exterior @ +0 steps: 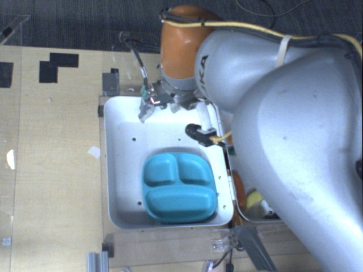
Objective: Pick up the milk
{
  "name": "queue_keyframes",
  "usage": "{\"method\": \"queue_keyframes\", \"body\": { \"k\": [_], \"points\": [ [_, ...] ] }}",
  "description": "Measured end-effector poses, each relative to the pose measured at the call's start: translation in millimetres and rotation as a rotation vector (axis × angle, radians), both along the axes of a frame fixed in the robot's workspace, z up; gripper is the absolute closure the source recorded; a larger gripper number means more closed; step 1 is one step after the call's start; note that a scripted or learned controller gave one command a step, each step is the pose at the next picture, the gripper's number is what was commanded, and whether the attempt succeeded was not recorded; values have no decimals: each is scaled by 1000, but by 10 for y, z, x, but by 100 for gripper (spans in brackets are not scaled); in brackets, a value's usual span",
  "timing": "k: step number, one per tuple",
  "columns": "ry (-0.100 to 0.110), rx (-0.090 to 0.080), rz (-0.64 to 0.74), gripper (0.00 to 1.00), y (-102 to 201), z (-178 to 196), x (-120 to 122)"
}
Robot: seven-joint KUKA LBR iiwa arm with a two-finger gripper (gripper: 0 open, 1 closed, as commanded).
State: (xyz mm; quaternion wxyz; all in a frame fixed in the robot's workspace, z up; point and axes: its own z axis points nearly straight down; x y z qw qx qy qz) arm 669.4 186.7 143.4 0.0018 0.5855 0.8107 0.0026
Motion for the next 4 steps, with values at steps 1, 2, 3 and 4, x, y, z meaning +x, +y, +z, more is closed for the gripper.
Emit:
{"method": "queue_keyframes", "body": {
  "k": [1,2,3,4],
  "points": [
    [0,-1,155,0,-127,-157,-156],
    [-2,-1,104,0,-310,-76,7],
    [-8,1,107,100,-298,50,23],
    [-8,1,107,0,-298,48,23]
  ]
}}
